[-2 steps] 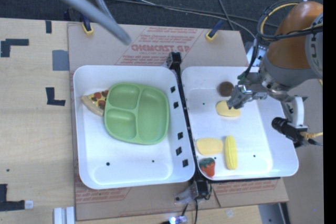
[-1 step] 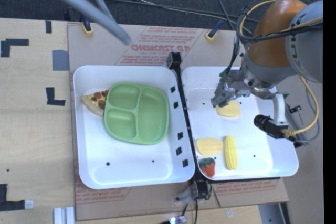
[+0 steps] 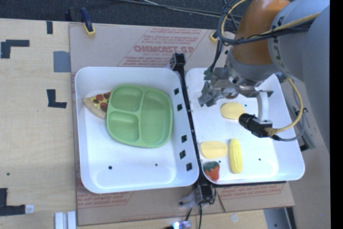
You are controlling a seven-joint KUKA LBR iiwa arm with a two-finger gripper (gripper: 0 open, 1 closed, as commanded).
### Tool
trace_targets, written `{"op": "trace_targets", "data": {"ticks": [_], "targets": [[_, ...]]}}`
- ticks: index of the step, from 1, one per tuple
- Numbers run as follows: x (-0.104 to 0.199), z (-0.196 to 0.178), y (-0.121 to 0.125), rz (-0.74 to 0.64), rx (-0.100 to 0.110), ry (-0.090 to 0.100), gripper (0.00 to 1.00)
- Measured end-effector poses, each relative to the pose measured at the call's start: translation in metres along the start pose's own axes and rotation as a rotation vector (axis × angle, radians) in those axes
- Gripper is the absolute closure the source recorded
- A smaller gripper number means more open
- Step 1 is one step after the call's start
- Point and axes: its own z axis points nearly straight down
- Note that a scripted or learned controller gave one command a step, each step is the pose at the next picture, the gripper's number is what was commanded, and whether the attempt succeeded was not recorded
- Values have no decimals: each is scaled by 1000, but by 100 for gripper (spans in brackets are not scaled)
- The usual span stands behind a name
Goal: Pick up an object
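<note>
My gripper (image 3: 210, 95) hangs over the upper left part of the right bin (image 3: 289, 169), under the grey arm and its orange band. A pale yellow lemon-like piece (image 3: 232, 110) lies just right of the gripper, apart from it. Lower in the same bin sit a pale yellow block (image 3: 213, 148), a yellow corn cob (image 3: 235, 155) and a red strawberry (image 3: 212, 170). Nothing shows between the fingers.
The left bin (image 3: 96, 169) holds a green divided plate (image 3: 140, 115) with a pizza slice (image 3: 97, 103) tucked under its left edge. A black divider with clips (image 3: 185, 126) runs between the bins. Cables and a black connector (image 3: 256, 125) hang right of the gripper.
</note>
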Motion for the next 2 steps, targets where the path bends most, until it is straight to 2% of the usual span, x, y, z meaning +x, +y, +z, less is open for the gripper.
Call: {"op": "trace_targets", "data": {"ticks": [1,2], "targets": [[59,1,23,-2,-1,1,100],[106,-12,34,-1,-2,1,100]]}}
